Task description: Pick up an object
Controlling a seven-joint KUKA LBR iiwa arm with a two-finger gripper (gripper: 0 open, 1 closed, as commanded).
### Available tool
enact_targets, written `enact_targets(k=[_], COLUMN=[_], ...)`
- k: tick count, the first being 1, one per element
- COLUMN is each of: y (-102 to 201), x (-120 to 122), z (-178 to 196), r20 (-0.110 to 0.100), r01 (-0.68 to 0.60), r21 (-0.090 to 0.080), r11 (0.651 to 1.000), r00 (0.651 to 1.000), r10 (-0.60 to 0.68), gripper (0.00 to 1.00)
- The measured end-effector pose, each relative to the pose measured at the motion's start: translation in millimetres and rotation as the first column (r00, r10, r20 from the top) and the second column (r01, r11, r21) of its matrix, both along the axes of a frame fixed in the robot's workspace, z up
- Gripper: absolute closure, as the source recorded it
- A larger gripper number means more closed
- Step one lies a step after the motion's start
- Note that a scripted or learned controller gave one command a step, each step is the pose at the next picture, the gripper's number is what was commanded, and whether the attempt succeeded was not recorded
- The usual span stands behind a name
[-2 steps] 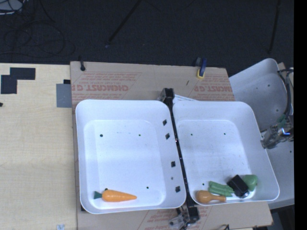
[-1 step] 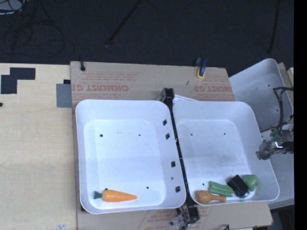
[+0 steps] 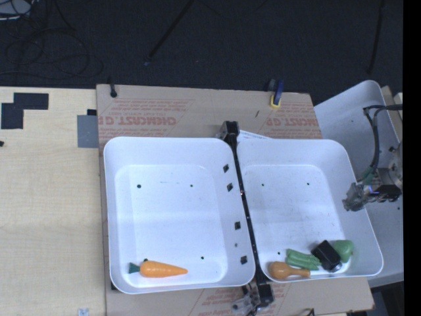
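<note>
An orange carrot (image 3: 162, 269) with a green top lies near the front left corner of the left bin (image 3: 125, 157). In the front right corner of the right bin (image 3: 296, 151) sit a green pod-shaped toy (image 3: 302, 259), a black block (image 3: 327, 255), a green rounded piece (image 3: 343, 247) and a tan pear-shaped toy (image 3: 286, 271), all bunched together. My gripper (image 3: 356, 201) hangs over the right rim of the right bin, about a hand's width behind that cluster, with nothing seen in it.
A black divider strip (image 3: 238, 203) runs between the two bins. Both bins rest on a brown cardboard sheet (image 3: 197, 114) with a blue-and-yellow clamp (image 3: 276, 94) at its back edge. Cables (image 3: 376, 137) trail along the right by the arm.
</note>
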State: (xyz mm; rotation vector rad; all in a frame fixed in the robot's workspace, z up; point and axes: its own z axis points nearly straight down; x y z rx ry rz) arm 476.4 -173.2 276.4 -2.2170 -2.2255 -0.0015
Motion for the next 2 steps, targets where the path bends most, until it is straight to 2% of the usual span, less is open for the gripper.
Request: enact_targets(k=[1,2], y=[40.7,67.0], x=[-0.1,-0.4], z=[27.2,27.4], r20=[0.000,-0.004], r01=[0.000,0.001], r21=[0.000,0.001], r11=[1.000,1.000], r00=[1.000,1.000], r10=[0.000,-0.001], gripper=[1.00,1.00])
